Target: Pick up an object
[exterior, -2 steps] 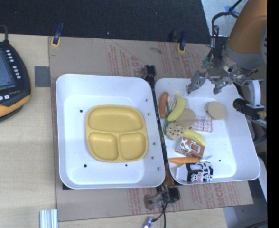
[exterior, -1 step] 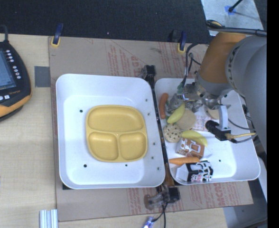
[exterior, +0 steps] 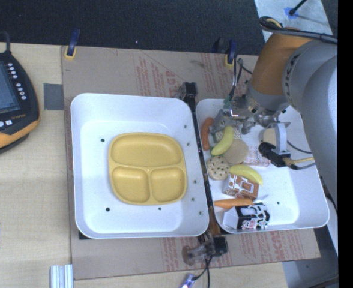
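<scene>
A: Left bin (exterior: 86, 161) contents?
B: One yellow divided tray (exterior: 147, 167), three compartments, sitting near the bin's middle.

A: Right bin (exterior: 305, 203)?
B: Items crowd its left side. Greenish banana (exterior: 224, 143) at the far end, orange carrot (exterior: 206, 132) left of it by the wall, cookie (exterior: 218, 168) nearer. Then a yellow banana (exterior: 246, 174), a brown carton (exterior: 241, 187), a second carrot (exterior: 232, 203), and a black-and-white carton (exterior: 251, 216) at the near edge.

A: Gripper (exterior: 235, 120)?
B: Low over the far end, just beside the greenish banana. Finger state unreadable.

A: Off the bins?
B: Teach pendant (exterior: 5, 104) on the bench, far left.
</scene>
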{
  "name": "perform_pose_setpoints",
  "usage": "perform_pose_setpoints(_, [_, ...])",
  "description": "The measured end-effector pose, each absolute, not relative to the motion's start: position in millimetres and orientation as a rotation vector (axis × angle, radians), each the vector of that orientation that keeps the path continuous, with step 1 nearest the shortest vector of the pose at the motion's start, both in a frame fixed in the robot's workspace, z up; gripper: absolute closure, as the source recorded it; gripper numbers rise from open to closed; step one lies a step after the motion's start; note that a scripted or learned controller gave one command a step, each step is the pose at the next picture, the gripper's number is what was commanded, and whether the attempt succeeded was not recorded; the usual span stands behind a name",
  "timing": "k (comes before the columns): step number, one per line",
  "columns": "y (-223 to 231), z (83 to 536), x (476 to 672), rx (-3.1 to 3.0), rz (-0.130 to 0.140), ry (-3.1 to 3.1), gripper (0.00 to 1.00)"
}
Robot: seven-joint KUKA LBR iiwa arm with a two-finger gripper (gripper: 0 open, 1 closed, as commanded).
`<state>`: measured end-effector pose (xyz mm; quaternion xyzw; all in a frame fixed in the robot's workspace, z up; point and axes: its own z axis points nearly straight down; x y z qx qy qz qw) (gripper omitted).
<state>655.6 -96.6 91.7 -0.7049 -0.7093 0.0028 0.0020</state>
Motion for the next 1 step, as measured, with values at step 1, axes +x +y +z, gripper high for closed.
perform_pose_setpoints(1, [-97.1,101.9,655.5,-2.208,0.011,-2.226,1.00])
